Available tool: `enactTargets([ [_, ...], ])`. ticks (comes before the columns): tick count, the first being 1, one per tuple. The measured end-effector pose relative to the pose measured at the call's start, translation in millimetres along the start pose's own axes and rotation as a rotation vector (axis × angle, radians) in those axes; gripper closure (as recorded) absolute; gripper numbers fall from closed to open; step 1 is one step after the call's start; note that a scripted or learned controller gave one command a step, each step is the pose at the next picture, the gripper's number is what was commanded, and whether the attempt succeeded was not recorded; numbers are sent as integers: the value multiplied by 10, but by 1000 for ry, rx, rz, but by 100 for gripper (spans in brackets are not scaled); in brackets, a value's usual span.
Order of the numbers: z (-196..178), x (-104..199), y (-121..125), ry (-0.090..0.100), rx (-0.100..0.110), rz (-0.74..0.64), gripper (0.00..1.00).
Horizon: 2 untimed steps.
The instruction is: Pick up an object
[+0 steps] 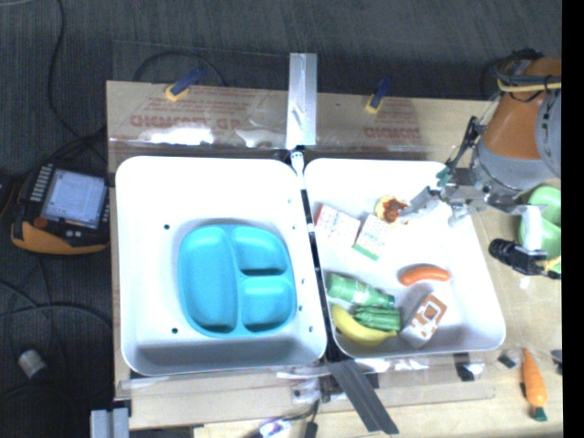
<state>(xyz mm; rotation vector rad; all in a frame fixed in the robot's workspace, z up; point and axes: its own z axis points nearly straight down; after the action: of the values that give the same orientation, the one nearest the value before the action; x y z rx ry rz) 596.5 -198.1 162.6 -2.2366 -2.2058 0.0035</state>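
Arm (516, 135): enters from 3 o'clock, grey with the orange band high at the right edge; the wrist slants down and left over the right bin's upper right corner.
Gripper (427, 201): low over the right bin (484, 286) at about 1 o'clock of its floor; tips point toward 9 o'clock. How far the tool is open: cannot tell, too small and blurred. Nothing visibly held.
Nearest item: small red and yellow object (392, 209), just beside the tip at its 9 o'clock; contact cannot be judged.
Right bin contents: two cartons (351, 229) at 11 o'clock, orange sausage-shaped piece (424, 273) near centre, green packet (363, 299) and banana (358, 327) at 7 o'clock, small box (422, 316) at 5 o'clock.
Left bin (146, 245): blue divided tray (237, 278) at centre.
Bench (538, 336): carrot-like item (533, 386) at 5 o'clock, outside the bins.
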Motion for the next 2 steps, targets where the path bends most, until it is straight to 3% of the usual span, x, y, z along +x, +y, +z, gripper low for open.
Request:
enactTargets([
  [1, 735, 52, 404, -6, -11, -61, 0],
  [2, 639, 48, 399, -9, -7, -62, 100],
])
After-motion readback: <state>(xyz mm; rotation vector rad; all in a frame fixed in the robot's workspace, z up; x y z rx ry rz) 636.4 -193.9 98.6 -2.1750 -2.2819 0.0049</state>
